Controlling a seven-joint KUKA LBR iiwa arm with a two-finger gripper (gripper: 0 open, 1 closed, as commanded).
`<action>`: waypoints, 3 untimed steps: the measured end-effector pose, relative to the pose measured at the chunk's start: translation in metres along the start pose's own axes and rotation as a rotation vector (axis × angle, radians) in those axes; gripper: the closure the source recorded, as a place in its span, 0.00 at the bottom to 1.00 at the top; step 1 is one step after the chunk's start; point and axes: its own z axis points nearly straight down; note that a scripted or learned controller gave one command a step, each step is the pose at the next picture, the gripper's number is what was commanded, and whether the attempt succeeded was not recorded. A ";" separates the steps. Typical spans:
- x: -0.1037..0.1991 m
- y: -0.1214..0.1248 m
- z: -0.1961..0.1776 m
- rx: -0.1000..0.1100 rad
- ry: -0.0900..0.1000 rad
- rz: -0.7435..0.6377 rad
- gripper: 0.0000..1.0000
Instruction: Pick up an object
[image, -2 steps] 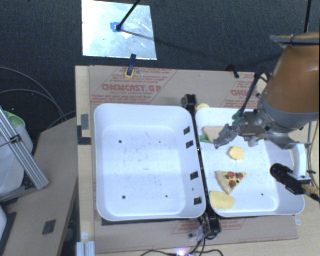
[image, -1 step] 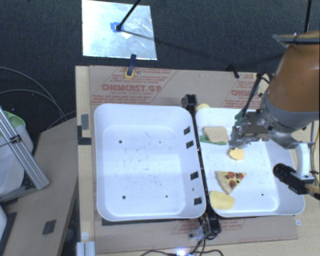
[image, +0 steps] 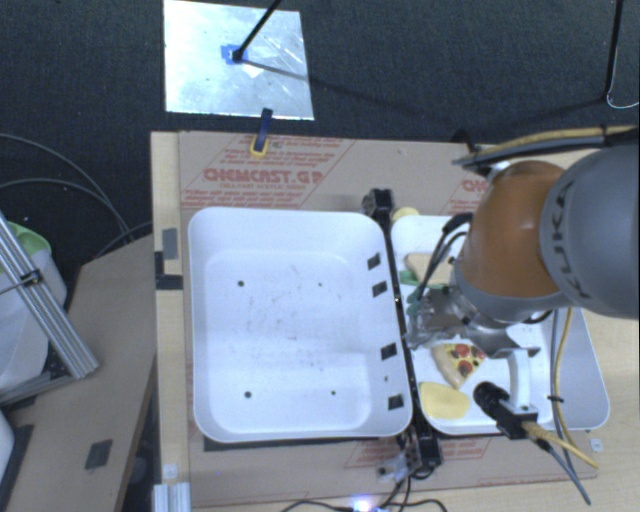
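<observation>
Grey arm (image: 560, 240) with orange band bends low over right white bin (image: 585, 390).
Grip state: cannot tell; one toy pizza slice (image: 458, 362), one yellow disc (image: 444, 401).

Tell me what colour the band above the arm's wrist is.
Orange; the band shows best in the camera view, above the right bin.

right bin (image: 590, 395) largely hidden under the arm (image: 560, 240), pincer (image: 432, 322) fingers perhaps obscured
</observation>
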 end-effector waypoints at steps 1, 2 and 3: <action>0.018 0.005 -0.061 -0.013 0.000 -0.005 1.00; 0.045 0.001 -0.238 -0.027 0.004 -0.007 1.00; -0.018 0.006 -0.274 -0.013 -0.002 0.005 1.00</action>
